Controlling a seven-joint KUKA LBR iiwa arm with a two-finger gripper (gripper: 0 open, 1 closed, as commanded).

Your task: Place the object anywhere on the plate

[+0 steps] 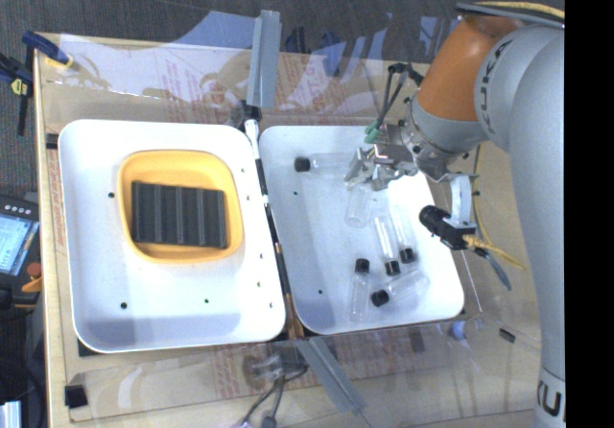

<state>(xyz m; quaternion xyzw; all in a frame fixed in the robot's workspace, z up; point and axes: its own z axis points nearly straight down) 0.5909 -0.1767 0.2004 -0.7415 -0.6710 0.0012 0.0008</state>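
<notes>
Your pincer (369, 177) hovers upper right, grip state unclear; vials (384, 263) remain in the right bin (317, 301), yellow plate (177, 167) left bare

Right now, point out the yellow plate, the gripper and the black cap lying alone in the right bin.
yellow plate (177, 165), camera view, on its upper rim.
gripper (369, 172), camera view, between its fingertips.
black cap (302, 164), camera view, on its top.

A blue-handled tool (43, 47) lies at the bench's far left corner, a lit screen (13, 239) at its left edge.
</notes>
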